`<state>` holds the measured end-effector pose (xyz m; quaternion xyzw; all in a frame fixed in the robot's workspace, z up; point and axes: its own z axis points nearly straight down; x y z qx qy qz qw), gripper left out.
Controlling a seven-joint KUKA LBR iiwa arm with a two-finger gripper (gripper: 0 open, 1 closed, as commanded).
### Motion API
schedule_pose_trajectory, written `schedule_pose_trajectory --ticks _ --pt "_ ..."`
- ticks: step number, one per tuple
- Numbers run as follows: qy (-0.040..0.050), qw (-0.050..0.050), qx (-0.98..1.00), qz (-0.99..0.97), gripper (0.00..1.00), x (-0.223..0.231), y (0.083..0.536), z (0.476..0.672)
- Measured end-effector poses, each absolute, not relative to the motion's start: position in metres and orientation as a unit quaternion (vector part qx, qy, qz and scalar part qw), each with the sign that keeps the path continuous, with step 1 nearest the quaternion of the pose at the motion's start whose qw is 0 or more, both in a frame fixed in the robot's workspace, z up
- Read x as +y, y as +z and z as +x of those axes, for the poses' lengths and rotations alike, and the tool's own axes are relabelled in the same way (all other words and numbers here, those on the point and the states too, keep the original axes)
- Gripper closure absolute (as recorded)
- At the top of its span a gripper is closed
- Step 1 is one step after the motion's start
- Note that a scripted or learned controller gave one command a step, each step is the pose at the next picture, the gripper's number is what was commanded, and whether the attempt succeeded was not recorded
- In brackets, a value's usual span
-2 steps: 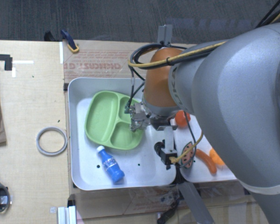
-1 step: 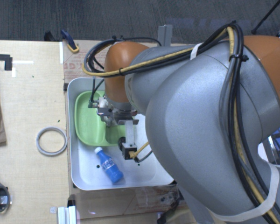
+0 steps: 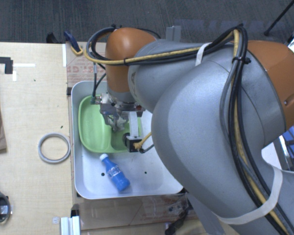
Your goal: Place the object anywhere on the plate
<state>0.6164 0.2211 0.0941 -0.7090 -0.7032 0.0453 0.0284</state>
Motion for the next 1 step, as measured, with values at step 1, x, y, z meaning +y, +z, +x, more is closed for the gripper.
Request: schedule_pose_trajectory --ticks 1 --pt "0.0016 -0.001 -0.707 -0.708 1.0 0.1545 0.0932 0.6494"
